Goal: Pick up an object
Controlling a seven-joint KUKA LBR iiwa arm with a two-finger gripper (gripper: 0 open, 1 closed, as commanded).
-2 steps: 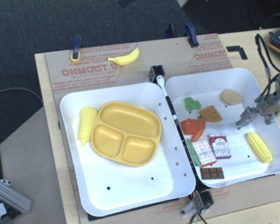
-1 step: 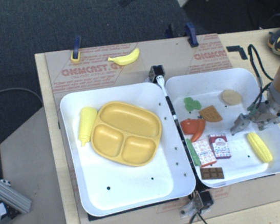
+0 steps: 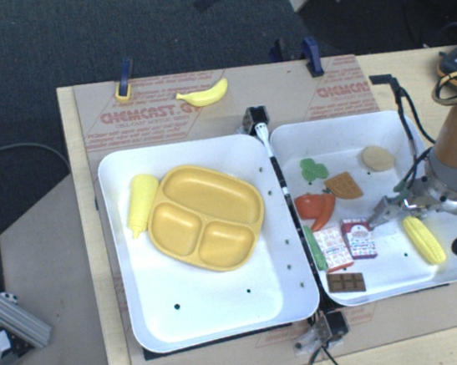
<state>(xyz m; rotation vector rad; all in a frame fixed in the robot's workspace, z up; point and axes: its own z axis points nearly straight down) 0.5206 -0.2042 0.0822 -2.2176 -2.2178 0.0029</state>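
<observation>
The gripper (image 3: pixel 391 207) hangs low in the right bin (image 3: pixel 333 131), near its right wall; whether it is open I cannot tell. A corn cob (image 3: pixel 423 240) lies just beside it, with packets (image 3: pixel 344 244), pepper (image 3: pixel 314 206), cracker (image 3: pixel 343 186), bun (image 3: pixel 377 158) and chocolate (image 3: pixel 346 282) crowding the bin's left half. The left bin (image 3: pixel 206 320) holds a yellow tray (image 3: pixel 206 216) and a second cob (image 3: pixel 141 203), with bare floor in front.

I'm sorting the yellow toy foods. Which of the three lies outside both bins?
The banana, lying on the cardboard above the left bin. One corn cob sits beside the yellow tray; the other corn cob lies in the right bin.
</observation>
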